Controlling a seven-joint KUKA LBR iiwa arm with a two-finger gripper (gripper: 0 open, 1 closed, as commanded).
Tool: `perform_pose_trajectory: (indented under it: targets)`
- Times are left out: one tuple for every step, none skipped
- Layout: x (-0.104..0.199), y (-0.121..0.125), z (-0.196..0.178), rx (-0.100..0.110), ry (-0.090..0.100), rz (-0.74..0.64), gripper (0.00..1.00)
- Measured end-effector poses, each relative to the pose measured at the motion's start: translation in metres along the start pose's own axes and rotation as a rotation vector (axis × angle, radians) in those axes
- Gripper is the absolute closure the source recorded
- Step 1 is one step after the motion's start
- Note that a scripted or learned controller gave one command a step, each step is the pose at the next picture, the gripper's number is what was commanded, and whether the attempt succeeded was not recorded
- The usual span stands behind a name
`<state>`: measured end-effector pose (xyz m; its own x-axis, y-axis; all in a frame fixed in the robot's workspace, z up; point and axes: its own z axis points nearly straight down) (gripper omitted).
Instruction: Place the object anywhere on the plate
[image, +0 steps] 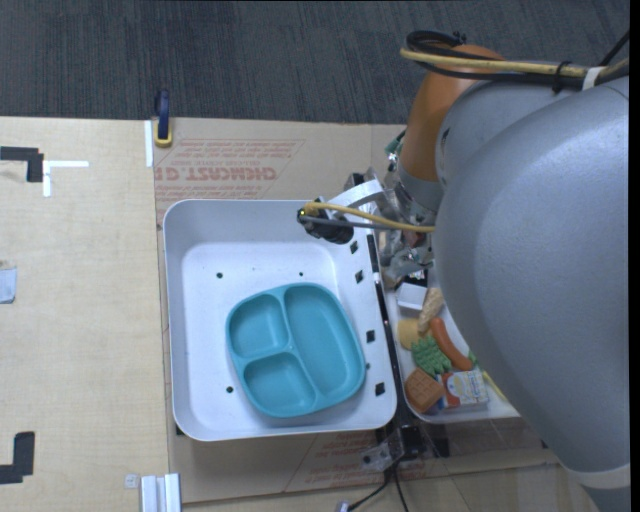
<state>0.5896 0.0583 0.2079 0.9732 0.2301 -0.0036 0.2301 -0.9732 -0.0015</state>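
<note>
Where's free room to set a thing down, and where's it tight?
Free: all three wells of the teal plate, plus the left bin floor between plate and bin walls. Tight: right bin, toy food pile packed under the arm.

The grey arm (540, 260) bulks large on the right, reaching in toward the far side. Its orange band (435, 110) sits above the wrist, and the gripper (400, 255) hangs low beneath it.

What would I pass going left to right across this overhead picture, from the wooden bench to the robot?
Bench → left bin → blue plate → toy food in the right bin → grey arm.
</note>
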Motion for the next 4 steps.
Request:
perform_pose_trajectory:
  targets:
    - [-0.044,-0.045,0.018,-0.001,-0.001,0.035,1.0]
    - [-0.02,0.013,-0.108,-0.004,0.003,0.021,1.0]
    - [-0.019,-0.055,-0.045,-0.003,0.0,-0.041,1.0]
    - [-0.093,-0.005,-0.069,-0.002,-0.002,-0.115,1.0]
